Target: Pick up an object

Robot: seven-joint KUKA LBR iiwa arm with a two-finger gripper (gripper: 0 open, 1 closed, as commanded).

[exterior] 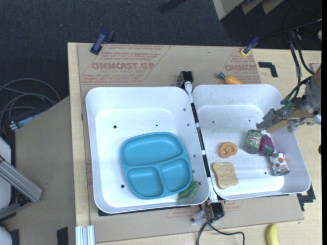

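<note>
In the right bin (pixel 240 190), the can (pixel 279 164) lies pointing lower-right; tool (pixel 273 120) state unclear.

Red printed text stands on the brown protective sheet (pixel 153 60) that covers the counter behind the two bins. Behind the left bin the large line reads "CHEMCAST G P" — the last letters are faint, so I am not sure of them. Smaller red lines above and below it are too small to read. Behind the right bin the same print (pixel 240 68) is cut off — only "CHEMCAS" shows.
</note>
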